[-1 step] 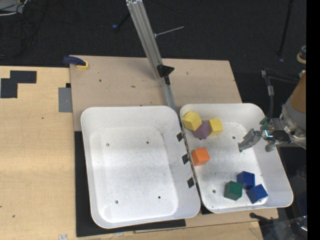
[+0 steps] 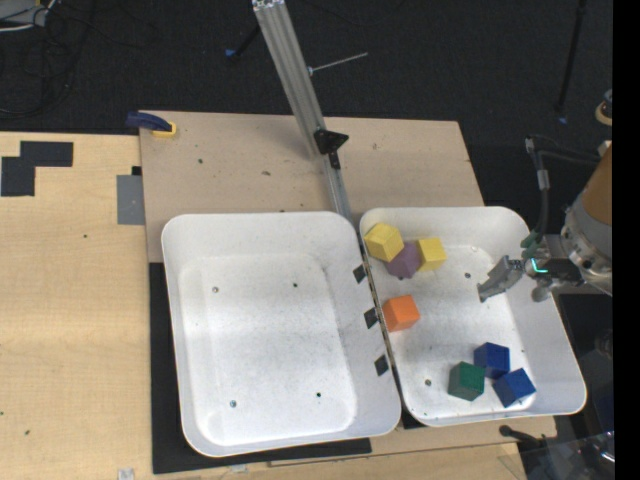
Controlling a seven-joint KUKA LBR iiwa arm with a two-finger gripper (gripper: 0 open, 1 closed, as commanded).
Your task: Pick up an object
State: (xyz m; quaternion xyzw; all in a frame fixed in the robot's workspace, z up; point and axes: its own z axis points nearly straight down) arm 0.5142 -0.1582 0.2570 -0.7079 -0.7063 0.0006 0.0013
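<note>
Currently the gripper [image 2: 497, 281] hangs over the right-hand edge of the right bin [image 2: 455, 218], reaching in from the right with nothing between its fingers; whether they stand open or shut cannot be told from this slanted view. No one object is named by the task, so any block in this bin would serve. Nearest to the gripper, by my judgement, are the two blue blocks, which lie below it in the view, toward the bin's near right corner: one blue block [image 2: 492, 357] sits just above the second blue block [image 2: 514, 385], the pair touching or nearly so. Just left of them is one green block [image 2: 465, 380]. Further left, near the wall shared by the two bins, rests one orange block [image 2: 402, 312], apart from the rest. Up and left of the gripper, well across the bin, a cluster of three sits together: a larger yellow block [image 2: 383, 241], a purple block [image 2: 405, 260] pressed against it, and a smaller yellow block [image 2: 432, 253] on the purple one's right. That makes seven blocks in all: two blue, two yellow, one green, one orange, one purple. The left bin [image 2: 200, 230] lies beside it, beyond the shared wall.
</note>
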